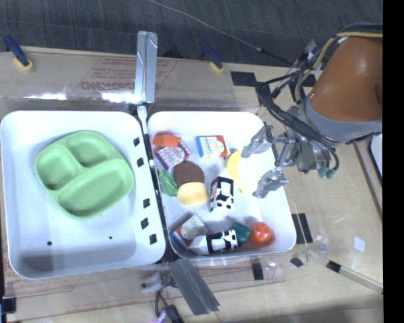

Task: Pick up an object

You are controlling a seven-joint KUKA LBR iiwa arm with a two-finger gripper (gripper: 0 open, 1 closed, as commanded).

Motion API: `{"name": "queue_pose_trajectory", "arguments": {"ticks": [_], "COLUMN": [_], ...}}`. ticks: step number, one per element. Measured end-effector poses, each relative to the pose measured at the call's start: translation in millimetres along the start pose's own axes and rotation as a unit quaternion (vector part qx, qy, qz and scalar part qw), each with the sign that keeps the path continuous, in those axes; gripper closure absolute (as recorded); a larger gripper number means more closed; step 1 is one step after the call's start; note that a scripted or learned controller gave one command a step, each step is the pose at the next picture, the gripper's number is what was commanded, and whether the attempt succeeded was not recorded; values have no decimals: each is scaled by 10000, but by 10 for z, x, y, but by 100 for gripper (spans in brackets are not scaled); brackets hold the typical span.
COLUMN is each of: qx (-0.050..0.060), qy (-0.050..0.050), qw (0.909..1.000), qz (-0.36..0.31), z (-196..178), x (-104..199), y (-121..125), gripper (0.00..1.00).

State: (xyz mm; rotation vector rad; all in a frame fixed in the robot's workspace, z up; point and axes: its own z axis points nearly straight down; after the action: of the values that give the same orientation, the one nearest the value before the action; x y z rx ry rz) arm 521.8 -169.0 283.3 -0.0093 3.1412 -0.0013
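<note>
White right bin (pixel 273 210): holds mixed toy foods, among them a cow-patterned carton (pixel 221 194) near its middle, a yellow lemon-like piece (pixel 235 163) and a red tomato (pixel 260 233). Gripper (pixel 264 161): fingers apart, nothing between them, over the bin's right edge. Green divided plate (pixel 85 172): left of that bin.

- In the left shallow white bin (pixel 27 247), the pale green three-compartment plastic plate (pixel 85 171) fills the ten o'clock part; bare floor runs along six o'clock and down the three o'clock wall
- In the right shallow white bin (pixel 283 215), small things crowd the nine o'clock half and the six o'clock wall: brown round piece (pixel 188 173); yellow lump (pixel 192 193); black-and-white cow figure (pixel 221 194); orange-red ball (pixel 259 234)
- Bare floor lies at its three o'clock side; the open two-finger gripper (pixel 264 161) hangs there; grey arm with black cables (pixel 323 130) blocks the three o'clock approach
</note>
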Motion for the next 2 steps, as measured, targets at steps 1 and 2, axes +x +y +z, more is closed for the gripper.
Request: {"name": "queue_pose_trajectory", "arguments": {"ticks": [1,2], "qx": [-22,2], "qy": [49,-40], "qw": [9999,9980], "qz": [-101,625], "z": [1709,1870], "x": [-3,-858], "y": [312,425], "gripper": [0,0]}}
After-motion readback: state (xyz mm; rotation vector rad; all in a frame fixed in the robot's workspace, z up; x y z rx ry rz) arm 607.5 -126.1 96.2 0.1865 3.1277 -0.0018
